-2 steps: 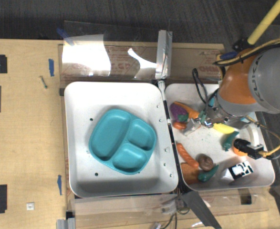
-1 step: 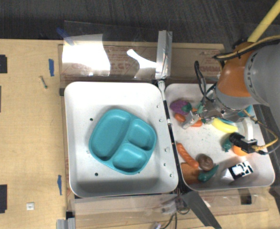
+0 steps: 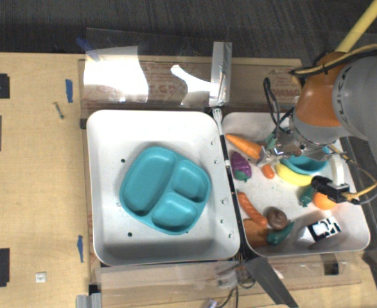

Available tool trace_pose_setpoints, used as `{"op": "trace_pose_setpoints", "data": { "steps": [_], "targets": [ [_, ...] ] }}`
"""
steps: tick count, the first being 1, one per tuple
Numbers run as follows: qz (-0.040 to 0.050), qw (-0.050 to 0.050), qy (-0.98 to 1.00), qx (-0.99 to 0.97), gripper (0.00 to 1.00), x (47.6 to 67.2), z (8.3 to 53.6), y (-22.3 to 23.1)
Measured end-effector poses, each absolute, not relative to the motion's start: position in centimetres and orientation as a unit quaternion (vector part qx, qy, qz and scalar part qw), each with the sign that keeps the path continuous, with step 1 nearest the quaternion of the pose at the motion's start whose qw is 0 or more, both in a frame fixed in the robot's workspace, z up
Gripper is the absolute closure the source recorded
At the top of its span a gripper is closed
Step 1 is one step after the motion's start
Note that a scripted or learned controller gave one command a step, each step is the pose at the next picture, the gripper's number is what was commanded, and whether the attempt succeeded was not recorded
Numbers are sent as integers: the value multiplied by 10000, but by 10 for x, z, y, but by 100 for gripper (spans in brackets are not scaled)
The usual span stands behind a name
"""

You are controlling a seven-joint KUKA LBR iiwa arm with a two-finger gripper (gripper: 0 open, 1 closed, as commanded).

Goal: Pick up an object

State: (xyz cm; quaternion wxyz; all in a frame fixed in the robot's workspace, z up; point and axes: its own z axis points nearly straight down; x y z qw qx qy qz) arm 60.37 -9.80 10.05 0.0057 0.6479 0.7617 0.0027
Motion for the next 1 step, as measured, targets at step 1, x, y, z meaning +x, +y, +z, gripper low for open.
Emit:
{"op": "trace_pose_setpoints", "data": {
  "steps": [1],
  "targets": [
    [22, 41, 7572, 6532, 100, 669, 215, -62]
  ]
}}
